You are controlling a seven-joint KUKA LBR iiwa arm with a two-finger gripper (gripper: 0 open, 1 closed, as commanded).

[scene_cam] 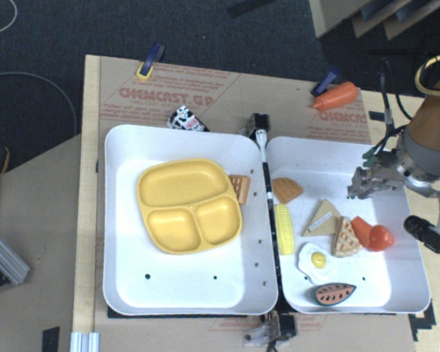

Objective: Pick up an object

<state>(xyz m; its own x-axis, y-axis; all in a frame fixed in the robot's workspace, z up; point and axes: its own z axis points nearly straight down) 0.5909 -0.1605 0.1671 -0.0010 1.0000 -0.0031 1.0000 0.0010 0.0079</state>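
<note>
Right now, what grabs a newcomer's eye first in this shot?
The big yellow divided plate in the left bin stands out most. Next, the toy food scattered in the right bin: corn, a fried egg, a watermelon slice. The gripper hangs over that bin's far right part.

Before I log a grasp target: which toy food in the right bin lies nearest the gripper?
The red pepper, just below the gripper. The waffle wedge and cheese wedge lie farther left.
</note>
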